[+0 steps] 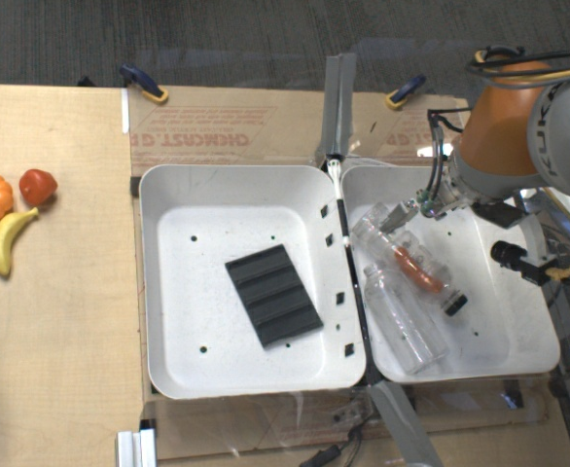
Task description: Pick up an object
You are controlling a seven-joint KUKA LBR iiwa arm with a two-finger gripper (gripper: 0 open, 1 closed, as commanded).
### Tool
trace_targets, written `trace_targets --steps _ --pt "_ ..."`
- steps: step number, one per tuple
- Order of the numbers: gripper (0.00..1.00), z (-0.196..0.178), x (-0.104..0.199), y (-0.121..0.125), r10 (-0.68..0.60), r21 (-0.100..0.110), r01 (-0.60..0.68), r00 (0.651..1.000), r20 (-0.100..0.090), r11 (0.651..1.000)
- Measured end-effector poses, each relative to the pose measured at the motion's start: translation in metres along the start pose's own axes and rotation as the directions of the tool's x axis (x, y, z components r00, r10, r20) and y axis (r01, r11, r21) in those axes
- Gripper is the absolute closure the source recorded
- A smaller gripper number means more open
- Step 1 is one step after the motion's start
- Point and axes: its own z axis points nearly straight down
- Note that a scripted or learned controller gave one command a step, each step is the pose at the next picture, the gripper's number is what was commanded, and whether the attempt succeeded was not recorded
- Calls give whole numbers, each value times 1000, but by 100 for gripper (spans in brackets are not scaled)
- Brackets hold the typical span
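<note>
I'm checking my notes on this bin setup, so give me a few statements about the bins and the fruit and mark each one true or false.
1. The black ridged block lies in the left bin. True.
2. The clear plastic items lie in the left bin. False: they lie in the right bin.
3. The gripper is over the right bin's far side. True.
4. The banana lies inside a bin. False: it lies on the bench, left of both bins.
5. Two blue-and-yellow clamps sit beyond the bins. True.
</note>
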Motion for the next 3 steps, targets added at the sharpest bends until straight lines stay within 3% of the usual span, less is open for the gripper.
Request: trace_targets --steps 1,2,3 --pt "0 34 14 -36 -47 57 48 998 -29 997" --pt "100 25 13 -36 -43 59 45 999 -29 997" --pt "100 -55 39 59 57 93 -53 998 -38 994"
